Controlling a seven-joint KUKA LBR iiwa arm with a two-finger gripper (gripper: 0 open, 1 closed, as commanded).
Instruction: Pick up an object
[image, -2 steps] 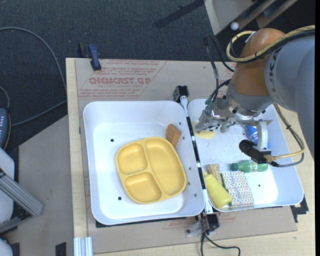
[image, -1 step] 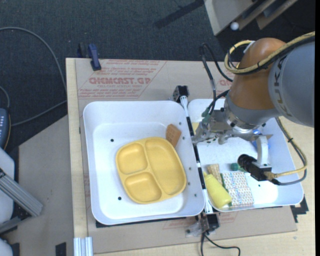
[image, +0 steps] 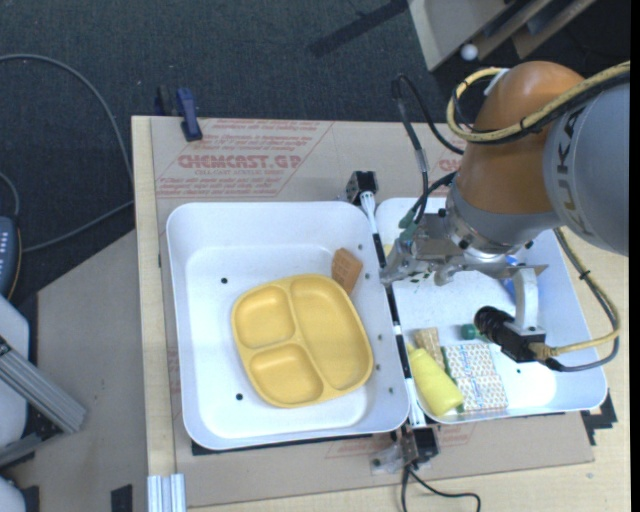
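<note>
Hanging over the right bin (image: 570, 300) near its left wall, the pincer (image: 425, 262) hides its spread; I cannot tell. Just below it lie a yellow object (image: 437, 381) and a patterned packet (image: 478, 377).

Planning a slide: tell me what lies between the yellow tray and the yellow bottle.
In the camera view, the bins' adjoining walls separate the tray from the bottle.

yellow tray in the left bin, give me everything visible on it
The yellow tray is a rounded, glossy, plastic-looking divided plate with three compartments: one long one on the right side and two smaller ones on the left. All three look bare. It lies flat, right way up, turned slightly askew, on the floor of the left bin, towards its near right part. A small brown block sits just beyond its far right corner.
</note>
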